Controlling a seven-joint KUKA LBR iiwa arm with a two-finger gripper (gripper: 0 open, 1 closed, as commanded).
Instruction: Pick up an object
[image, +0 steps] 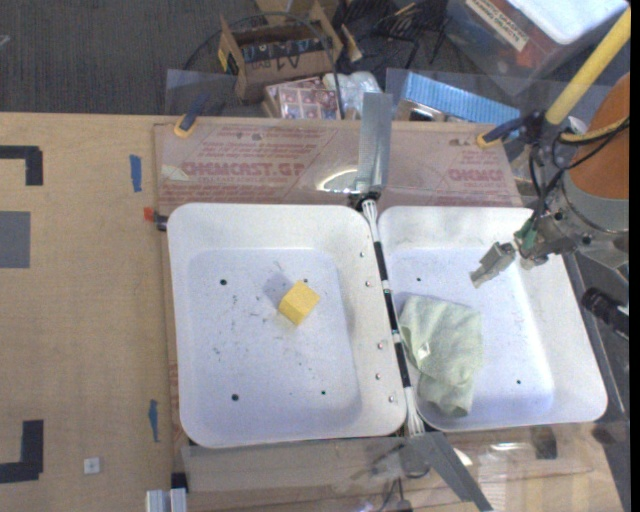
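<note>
Lying left of pincer (492, 264) (apart) — block (298, 302).

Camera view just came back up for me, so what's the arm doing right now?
The gripper hangs over the upper part of the right bin, nothing visible between its fingers. A pale green cloth lies crumpled in that bin's lower left, below the gripper. A yellow block sits alone in the left bin. Nothing has been picked up yet.

Bright, even overhead light. White bins (270, 225) look nearly washed out; glare streaks the clear plastic sheet (330, 165) behind them. Shadows are soft and short. Overall focus is slightly soft.
</note>
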